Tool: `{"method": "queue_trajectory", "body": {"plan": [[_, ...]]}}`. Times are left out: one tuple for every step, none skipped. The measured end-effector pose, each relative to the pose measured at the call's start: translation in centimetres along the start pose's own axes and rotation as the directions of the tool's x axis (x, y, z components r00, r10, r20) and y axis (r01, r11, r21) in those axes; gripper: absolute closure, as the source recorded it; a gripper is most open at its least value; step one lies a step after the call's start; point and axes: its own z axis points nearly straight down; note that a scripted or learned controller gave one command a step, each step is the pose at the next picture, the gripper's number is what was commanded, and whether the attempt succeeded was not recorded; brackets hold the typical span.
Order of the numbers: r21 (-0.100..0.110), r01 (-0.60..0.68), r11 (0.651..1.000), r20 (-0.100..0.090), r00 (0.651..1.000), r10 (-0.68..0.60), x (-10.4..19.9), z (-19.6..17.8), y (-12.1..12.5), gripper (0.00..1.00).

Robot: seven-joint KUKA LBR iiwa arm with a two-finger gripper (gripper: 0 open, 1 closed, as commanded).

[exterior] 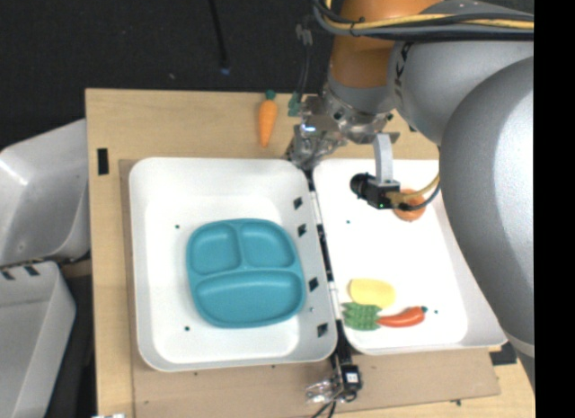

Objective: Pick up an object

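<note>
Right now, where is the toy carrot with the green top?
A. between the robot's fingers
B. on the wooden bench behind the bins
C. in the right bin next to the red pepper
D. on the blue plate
B. The carrot lies on the bare wooden bench past the far edge of the left bin, outside both bins.

We see a teal plastic divided plate [243, 271] lying flat, face up, near the middle of the left white bin [153, 317], its three compartments showing. In the right white bin [449, 254], toward six o'clock, a pale yellow rounded toy piece [371, 292] lies flat; just below it, touching or nearly so, lie a green leafy toy piece [360, 316] at its seven o'clock and a red toy chilli pepper [402, 317] at its five o'clock, the pepper lengthwise across the bin. Toward twelve o'clock on the bare wooden bench [180, 120], outside both bins, an orange toy carrot with a green top [267, 120] lies pointing downward.
</note>
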Motion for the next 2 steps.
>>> {"method": "queue_trajectory", "body": {"plan": [[-0.004, 0.001, 1.0, -0.001, 1.0, -0.001, 5.27, -0.86, 1.54, 1.0], [-0.001, -0.002, 1.0, 0.0, 1.0, 0.002, 4.97, -0.8, 1.46, 0.0]]}}
